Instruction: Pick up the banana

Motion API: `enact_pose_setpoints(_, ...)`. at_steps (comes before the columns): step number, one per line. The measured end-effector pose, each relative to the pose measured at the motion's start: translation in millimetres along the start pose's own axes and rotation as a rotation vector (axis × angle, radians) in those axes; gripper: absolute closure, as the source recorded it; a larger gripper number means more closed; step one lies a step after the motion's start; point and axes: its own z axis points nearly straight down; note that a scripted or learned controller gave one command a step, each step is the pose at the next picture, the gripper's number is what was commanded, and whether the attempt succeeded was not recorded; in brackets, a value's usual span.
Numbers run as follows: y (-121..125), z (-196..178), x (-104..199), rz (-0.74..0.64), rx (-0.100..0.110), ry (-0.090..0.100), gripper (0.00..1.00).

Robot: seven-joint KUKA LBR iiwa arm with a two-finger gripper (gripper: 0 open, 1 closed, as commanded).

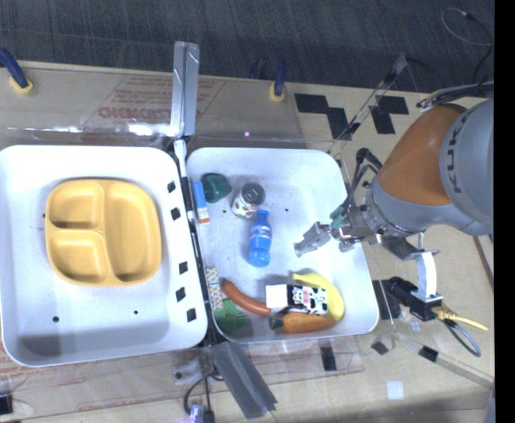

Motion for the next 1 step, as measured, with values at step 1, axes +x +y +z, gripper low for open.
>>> enact_pose_setpoints(1, 35.1, -31.7, 40.3, 0.009, 0.0, 0.0, 0.0)
